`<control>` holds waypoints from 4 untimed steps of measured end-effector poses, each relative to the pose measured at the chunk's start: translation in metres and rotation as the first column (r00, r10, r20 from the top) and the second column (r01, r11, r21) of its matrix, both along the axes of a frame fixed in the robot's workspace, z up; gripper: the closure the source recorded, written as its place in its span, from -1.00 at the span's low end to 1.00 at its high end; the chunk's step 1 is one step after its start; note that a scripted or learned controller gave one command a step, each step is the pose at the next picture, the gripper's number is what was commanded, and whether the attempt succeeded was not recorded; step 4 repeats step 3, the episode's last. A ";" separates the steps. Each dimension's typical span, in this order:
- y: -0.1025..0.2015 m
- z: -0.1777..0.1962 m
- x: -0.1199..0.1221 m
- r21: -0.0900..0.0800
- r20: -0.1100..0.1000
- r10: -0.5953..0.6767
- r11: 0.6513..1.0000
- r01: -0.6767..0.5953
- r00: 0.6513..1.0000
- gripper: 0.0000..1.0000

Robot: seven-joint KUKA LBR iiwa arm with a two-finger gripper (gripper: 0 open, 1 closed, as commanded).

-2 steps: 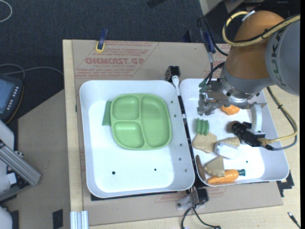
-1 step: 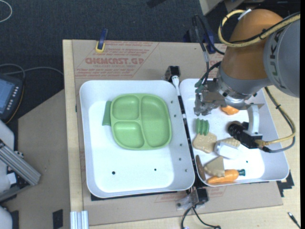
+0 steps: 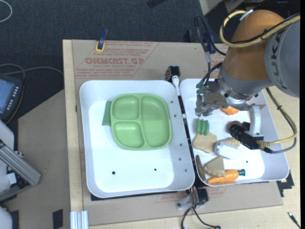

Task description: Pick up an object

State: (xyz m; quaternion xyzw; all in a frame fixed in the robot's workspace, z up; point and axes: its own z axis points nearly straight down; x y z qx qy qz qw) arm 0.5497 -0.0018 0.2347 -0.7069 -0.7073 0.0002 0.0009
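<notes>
taking the right bin as your landmark and reading from the left: beyond its left wall, in the neighbouring bin, lies a green divided plate, well apart from the action, so it is not at risk. just inside the right bin's left wall you have a green ridged piece, and below it a tan bread-like piece, a whitish piece, a brown wedge and a carrot-like orange piece near the front wall. these sit packed, several touching. a closing grip there could catch two at once or nudge one out of reach. the gripper hangs over the upper left part of the right bin, just above the green ridged piece; from this angle you cannot tell how far its fingers are apart, and nothing is seen between them. an off-centre descent could pinch the ridged piece by its edge and let it slip. to the right, a small orange piece peeks out beside the wrist, and a black fitting with its cable lies over the bin's middle; watch that it doesn't drag objects.
</notes>
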 end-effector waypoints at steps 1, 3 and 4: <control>0.003 0.000 -0.003 0.001 -0.001 0.000 1.000 0.000 1.000 1.00; -0.003 -0.019 0.003 -0.001 -0.003 -0.001 1.000 0.001 1.000 1.00; -0.003 -0.019 0.003 -0.001 -0.003 -0.001 1.000 0.001 1.000 1.00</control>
